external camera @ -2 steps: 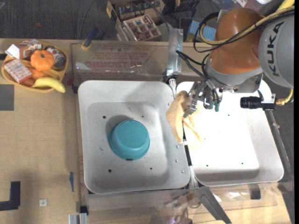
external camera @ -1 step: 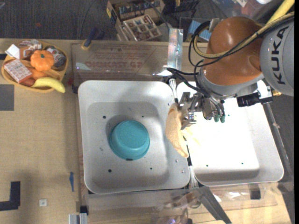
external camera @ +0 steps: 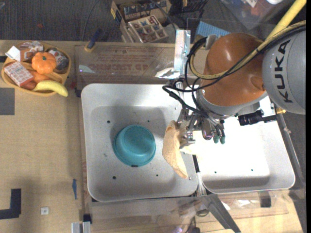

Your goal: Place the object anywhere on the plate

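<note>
light: bright, overhead | glare: right bin point(external camera: 252, 154) washed out | focus: perhaps slightly soft

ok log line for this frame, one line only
arm: over divider between bins | gripper: beside tan object, hold unclear | tan object: left bin's right edge | teal plate: left bin, nothing on it | task: pending

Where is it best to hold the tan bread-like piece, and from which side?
Probably across the narrow middle of the tan bread-like piece, coming down from above. It is long and slim, leaning along the left bin's right wall, so its ends give less to hold.
</note>
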You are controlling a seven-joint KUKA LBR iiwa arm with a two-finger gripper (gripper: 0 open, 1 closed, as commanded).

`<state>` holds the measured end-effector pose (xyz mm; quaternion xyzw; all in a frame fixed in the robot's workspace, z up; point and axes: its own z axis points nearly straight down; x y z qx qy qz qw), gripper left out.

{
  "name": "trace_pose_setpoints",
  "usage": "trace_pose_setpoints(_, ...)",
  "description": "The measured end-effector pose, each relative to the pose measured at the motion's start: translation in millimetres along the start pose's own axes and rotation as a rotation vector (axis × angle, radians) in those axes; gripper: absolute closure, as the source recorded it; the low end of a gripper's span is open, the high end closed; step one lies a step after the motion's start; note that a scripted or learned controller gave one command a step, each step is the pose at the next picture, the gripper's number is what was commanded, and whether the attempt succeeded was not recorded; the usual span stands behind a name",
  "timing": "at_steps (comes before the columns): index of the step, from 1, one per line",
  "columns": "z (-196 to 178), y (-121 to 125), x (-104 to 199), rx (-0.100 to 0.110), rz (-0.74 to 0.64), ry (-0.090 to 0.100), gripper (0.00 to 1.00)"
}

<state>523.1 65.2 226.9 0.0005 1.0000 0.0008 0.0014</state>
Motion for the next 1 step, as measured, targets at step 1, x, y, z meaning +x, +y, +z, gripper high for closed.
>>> trace_pose_setpoints(1,-0.3,-0.2,-0.1,0.0,0.0,-0.001,0.0)
